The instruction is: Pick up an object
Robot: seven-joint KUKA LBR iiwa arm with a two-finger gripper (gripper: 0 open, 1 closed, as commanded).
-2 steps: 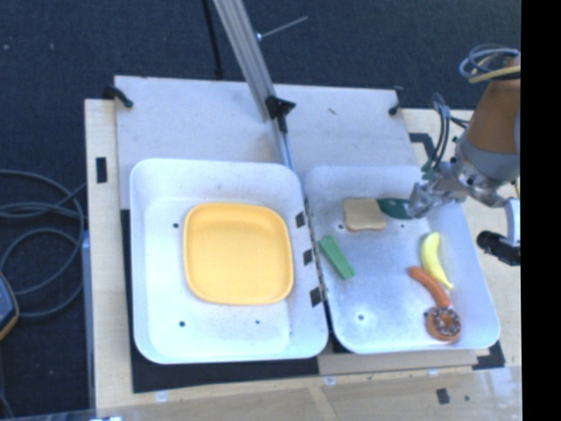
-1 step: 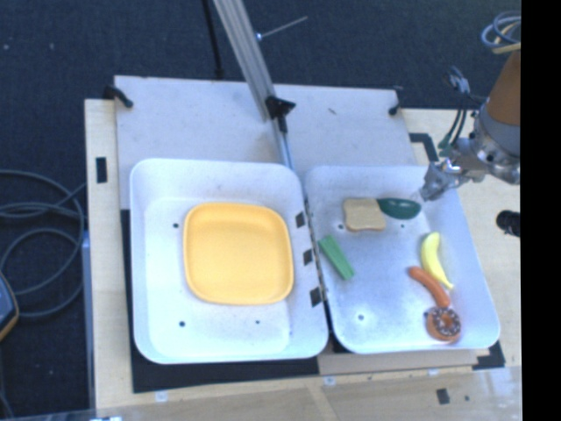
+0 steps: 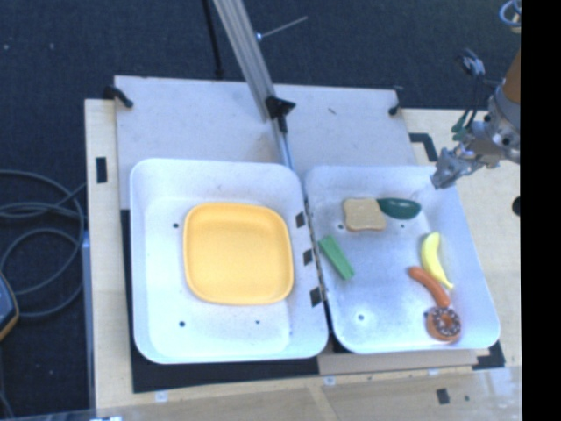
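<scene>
The gripper [image 3: 447, 172] hangs over the right bin's [image 3: 386, 327] far right corner, apparently poised above the toys to choose one (whether it is spread or pressed together I cannot tell). Nearest, just left and below it, lies the green spoon [image 3: 399, 207], against the bread [image 3: 363, 215].

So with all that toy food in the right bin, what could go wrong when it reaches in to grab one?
The banana, hot dog and doughnut lie close together, so the gripper might nudge a neighbour or close on two at once. The bread slice touches the dark green piece, so taking one would likely shift the other. The green block lies near the bin's left wall, which could leave a finger little room.
</scene>
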